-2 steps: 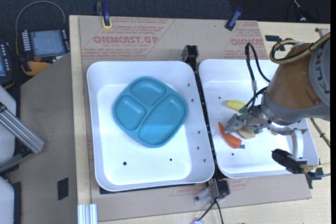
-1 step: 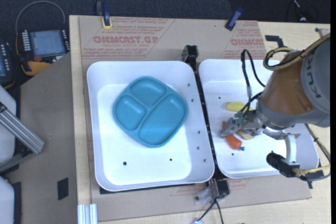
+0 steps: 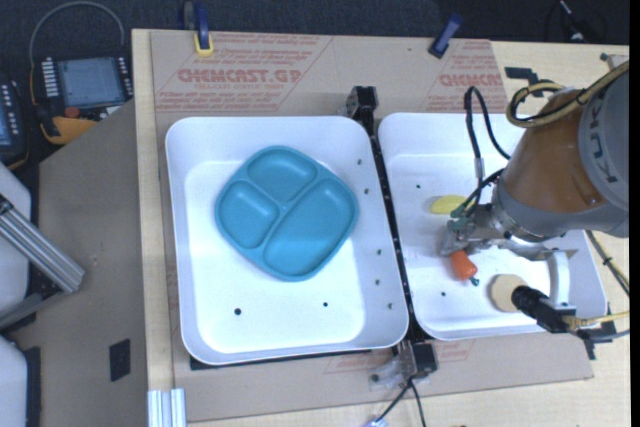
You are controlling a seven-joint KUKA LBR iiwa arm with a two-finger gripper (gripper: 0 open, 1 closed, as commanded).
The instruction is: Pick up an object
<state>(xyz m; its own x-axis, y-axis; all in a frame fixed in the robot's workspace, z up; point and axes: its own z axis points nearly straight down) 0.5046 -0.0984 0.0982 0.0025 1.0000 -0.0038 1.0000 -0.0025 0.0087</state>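
Observation:
My gripper (image 3: 463, 243) is low over the middle of the right bin (image 3: 430, 315), hanging from the grey arm with the orange band that comes in from the right. A small orange-red object (image 3: 462, 266) lies right at the gripper's tip, on its near side; whether it is gripped or just resting on the bin floor cannot be seen. A small yellow object (image 3: 446, 205) lies on the bin floor a little beyond the gripper, partly hidden by the wrist.
The left bin (image 3: 200, 315) holds a blue divided plate (image 3: 287, 212) in its middle. A black divider with clamps runs between the two bins. Cables loop over the arm above the right bin's far side.

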